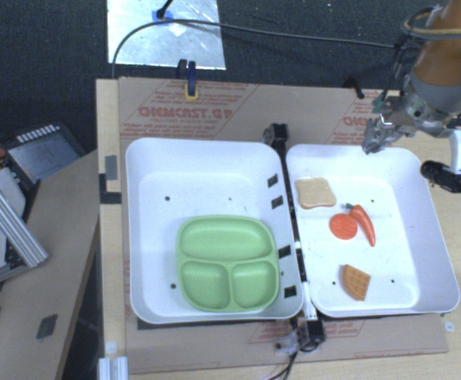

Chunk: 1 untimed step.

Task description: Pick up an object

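Nearest us, a green divided tray sits in the left bin. In the right bin: waffle wedge in front, then tomato slice touching the carrot, then bread slice. Farthest, the gripper hangs over the right bin's back rim, nothing in it; whether it is parted we cannot tell.
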Tool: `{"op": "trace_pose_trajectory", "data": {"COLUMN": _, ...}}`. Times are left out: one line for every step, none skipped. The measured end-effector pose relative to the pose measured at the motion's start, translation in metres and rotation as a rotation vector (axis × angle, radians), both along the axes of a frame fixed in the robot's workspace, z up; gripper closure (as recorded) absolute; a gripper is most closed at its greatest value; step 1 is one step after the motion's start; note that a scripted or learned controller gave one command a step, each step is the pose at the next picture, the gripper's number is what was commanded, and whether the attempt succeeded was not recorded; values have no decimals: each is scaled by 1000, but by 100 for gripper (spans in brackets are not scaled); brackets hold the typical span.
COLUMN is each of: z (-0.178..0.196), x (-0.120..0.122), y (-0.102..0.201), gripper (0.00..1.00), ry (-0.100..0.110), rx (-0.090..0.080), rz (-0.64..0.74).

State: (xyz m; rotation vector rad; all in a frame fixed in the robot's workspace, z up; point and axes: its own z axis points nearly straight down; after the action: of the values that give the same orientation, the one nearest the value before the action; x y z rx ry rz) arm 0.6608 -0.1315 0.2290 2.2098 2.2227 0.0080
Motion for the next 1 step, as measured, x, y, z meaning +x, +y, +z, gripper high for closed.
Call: {"op": "trace_pose_trajectory", "data": {"z": 53, "x": 2, "y": 0, "gripper": 100, "ry": 0, "rx": 0, "rz": 0}}
